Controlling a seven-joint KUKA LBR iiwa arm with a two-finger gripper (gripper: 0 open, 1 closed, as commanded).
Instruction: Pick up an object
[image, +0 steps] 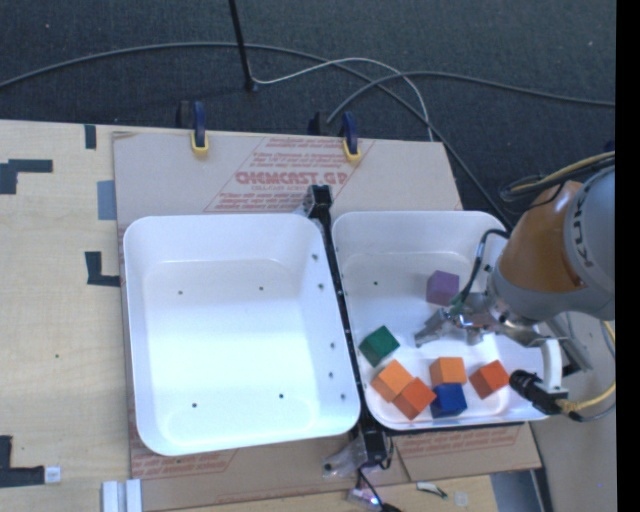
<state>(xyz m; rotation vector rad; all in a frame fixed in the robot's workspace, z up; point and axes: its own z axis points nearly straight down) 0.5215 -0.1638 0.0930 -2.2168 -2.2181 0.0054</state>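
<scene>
Small blocks are lying in the right shallow white plastic bin (400, 235), all in its near half. A purple cube (442, 287) is sitting highest, toward 12 o'clock of the group. A dark green cube (379, 345) is resting at about 9 o'clock, close to the divider between the bins. Along the 6 o'clock wall, two orange cubes (402, 388) are touching each other, with a third orange cube (448, 371) just to their right, a blue cube (450, 400) touching its near side, and a red-orange cube (489, 379) at about 4 o'clock.

The metal two-finger gripper (436, 331) is hovering low inside this bin, between the purple cube and the third orange cube, at 3 o'clock of the green cube. Its fingers are appearing spread, tips pointing left, with nothing between them.

The grey arm with the orange band (535, 250) is reaching in from 3 o'clock. The left shallow white plastic bin (140, 300) is sitting beside the first, both on a cardboard sheet (280, 175).
</scene>
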